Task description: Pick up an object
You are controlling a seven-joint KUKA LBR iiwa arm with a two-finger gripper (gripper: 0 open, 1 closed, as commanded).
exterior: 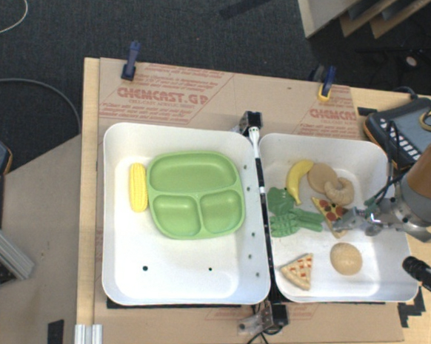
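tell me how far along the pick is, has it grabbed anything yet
Nothing looks lifted: the banana, both pizza slices, the green broccoli toy and the round bun all lie in the right bin. The gripper is low beside the upper pizza slice. Left: closing on something and raising it.

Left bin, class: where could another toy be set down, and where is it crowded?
In the left bin, bare floor lies in front of the green tray, toward the near rim. The right bin is crowded: banana, pizza slices, claw.
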